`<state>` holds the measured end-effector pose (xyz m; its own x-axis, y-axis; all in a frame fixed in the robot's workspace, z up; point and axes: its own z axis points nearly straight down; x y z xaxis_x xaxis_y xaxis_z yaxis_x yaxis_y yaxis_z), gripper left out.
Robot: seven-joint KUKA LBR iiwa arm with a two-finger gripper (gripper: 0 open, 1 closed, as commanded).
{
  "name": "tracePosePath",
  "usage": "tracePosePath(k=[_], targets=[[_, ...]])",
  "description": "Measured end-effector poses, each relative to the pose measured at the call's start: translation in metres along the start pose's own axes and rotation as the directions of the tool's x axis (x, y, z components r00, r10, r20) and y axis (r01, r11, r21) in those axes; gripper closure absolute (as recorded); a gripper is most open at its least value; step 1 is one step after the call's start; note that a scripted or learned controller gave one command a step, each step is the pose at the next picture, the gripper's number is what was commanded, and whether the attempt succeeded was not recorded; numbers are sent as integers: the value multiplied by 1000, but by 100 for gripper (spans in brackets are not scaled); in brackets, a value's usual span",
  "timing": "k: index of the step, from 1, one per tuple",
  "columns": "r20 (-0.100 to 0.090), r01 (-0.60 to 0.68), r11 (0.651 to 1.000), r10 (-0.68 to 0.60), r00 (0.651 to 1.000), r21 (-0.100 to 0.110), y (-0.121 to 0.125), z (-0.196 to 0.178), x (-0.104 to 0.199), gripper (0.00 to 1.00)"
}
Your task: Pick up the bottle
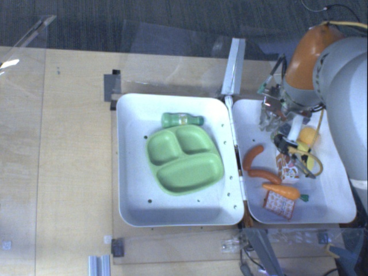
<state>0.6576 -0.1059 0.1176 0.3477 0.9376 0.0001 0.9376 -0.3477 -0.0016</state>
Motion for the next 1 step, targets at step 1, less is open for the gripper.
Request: tracePosePath(k=[1], targets=[[-2,-144,990,144,990,-4,-20,-85,52,100]])
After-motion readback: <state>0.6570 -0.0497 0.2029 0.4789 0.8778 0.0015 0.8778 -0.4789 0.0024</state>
